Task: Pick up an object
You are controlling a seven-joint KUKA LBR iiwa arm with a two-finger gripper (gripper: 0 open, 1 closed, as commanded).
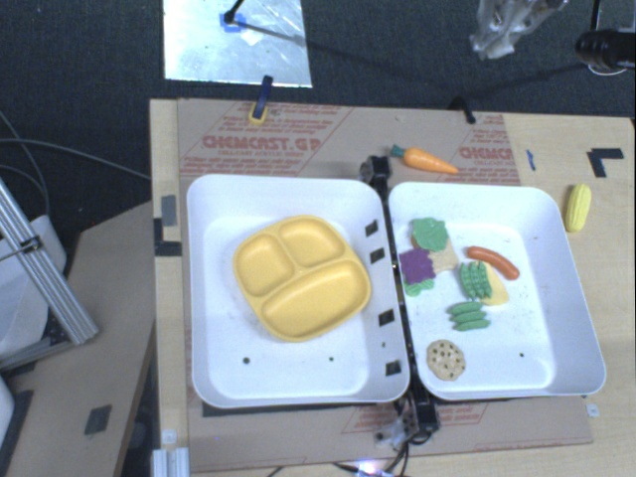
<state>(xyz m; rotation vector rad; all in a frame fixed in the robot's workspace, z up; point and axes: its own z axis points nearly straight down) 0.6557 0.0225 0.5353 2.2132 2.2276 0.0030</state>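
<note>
Leftward bin (214, 296): yellow tray (301, 276); right bin (556, 296): toy foods (459, 271); gripper (497, 28) state unclear.

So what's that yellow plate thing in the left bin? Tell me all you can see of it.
The yellow plate is a divided tray, smooth and plastic-looking, with rounded corners. It has three compartments: two small ones toward the far side and one large one nearer the camera. All three look empty. It lies flat, right side up, turned at a slant, about mid-floor in the left bin. It rests on the bin floor, with nothing else touching it.
</note>
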